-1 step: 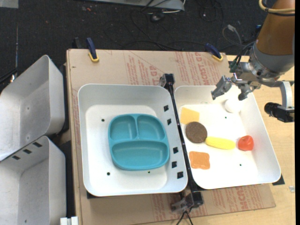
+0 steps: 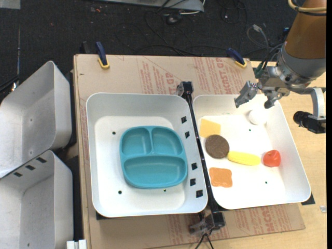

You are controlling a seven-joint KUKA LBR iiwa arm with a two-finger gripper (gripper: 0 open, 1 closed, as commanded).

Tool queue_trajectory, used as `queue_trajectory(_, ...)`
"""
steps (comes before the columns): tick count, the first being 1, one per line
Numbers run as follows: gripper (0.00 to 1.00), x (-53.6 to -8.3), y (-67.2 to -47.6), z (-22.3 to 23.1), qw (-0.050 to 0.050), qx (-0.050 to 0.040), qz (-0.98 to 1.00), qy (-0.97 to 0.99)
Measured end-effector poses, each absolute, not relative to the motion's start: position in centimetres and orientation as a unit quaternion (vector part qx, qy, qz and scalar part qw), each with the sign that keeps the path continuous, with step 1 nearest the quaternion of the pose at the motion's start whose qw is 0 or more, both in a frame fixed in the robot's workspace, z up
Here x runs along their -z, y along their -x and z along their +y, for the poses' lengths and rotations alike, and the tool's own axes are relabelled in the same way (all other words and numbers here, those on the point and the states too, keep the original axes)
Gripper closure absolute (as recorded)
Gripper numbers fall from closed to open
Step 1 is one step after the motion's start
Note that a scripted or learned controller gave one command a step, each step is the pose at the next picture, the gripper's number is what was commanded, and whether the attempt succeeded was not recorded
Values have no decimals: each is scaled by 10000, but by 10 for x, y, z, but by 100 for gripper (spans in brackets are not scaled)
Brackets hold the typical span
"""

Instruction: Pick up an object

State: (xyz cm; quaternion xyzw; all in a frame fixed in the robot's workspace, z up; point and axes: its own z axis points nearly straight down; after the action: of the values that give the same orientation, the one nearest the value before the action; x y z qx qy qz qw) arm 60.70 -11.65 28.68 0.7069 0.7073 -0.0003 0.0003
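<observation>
Claw (image 2: pixel 256 97): up over the right bin's far edge, fingers spread apart, nothing between them.
Right bin (image 2: pixel 290 162): white ball (image 2: pixel 256 116) just below the claw; yellow wedge (image 2: pixel 209 127), brown disc (image 2: pixel 217 146), yellow banana-like piece (image 2: pixel 244 158), red tomato (image 2: pixel 271 158), orange slab (image 2: pixel 221 177).
Left bin (image 2: pixel 101 139): teal divided tray (image 2: pixel 153 156), sitting flat.
Surface (image 2: pixel 145 71): carries both bins side by side.

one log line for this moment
hand: open, nothing held | above white piece, right bin | teal tray: left bin
</observation>
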Motion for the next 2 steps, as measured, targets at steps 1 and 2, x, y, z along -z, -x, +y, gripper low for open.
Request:
queue_trajectory(1, 0, -234, -616, -112, -12, 12, 7081, -7061)
queue_trajectory(2, 0, -189, -611, -113, -16, 16, 7066, -7076)
